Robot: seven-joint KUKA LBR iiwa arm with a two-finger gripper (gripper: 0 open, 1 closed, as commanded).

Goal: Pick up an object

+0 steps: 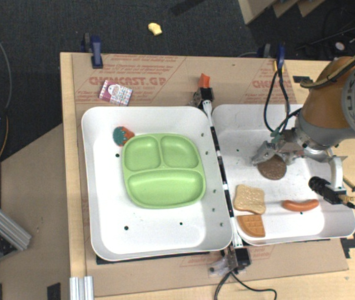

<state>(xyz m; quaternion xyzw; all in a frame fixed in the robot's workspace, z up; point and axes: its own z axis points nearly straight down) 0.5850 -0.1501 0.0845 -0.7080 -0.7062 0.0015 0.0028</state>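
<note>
Gripper low in the right white bin, directly over a round brown patty-like disc; fingers apparently spread, though contact is unclear. Nearby: tan bread slice, orange waffle piece, red-orange sausage.

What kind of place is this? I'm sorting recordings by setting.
Probably a robotics lab test bench: two white bins clamped to a cardboard-covered bench, toy food such as a hot dog and bread slice, and the gripper working among cables.
</note>
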